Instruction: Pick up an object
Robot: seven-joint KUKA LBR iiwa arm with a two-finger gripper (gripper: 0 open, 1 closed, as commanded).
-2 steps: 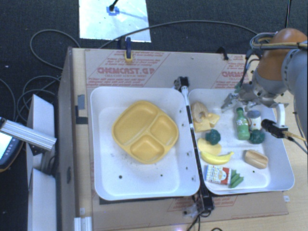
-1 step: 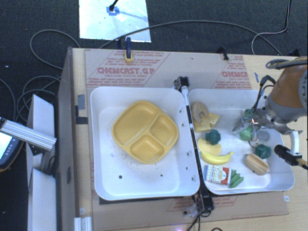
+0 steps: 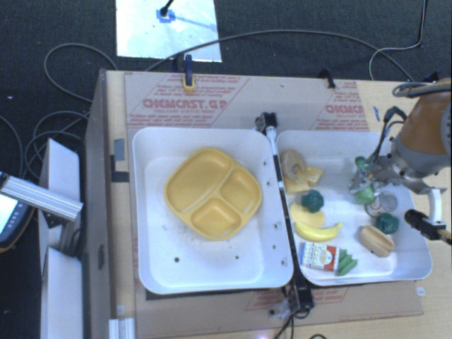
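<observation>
Hovering at the frame's right, the hand (image 3: 369, 188) sits low over a small green plastic piece (image 3: 364, 195) in the right white bin (image 3: 417, 263); grip state, can't tell. Crowded toys nearby could get nudged, spoiling the pick.

yellow tray (image 3: 213, 192) (three compartments) — left bin (image 3: 162, 260)
</observation>
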